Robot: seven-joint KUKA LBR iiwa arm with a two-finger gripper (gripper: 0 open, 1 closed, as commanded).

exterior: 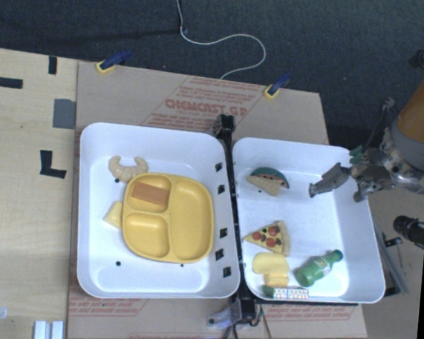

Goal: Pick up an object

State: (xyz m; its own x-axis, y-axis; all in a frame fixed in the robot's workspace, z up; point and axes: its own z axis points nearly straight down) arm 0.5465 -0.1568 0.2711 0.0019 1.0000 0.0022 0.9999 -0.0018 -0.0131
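While apart, taco (268,181) left of open gripper (343,183).

- Arm (419,110): cut off by the right edge.
- Yellow wedge (113,214): partly hidden under yellow tray (184,222).
- Label strip (287,293): print too small to read.

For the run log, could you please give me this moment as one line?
gripper: open, above right bin far corner, holding nothing | right bin: taco, pizza, bottle | left bin: tray, croissant
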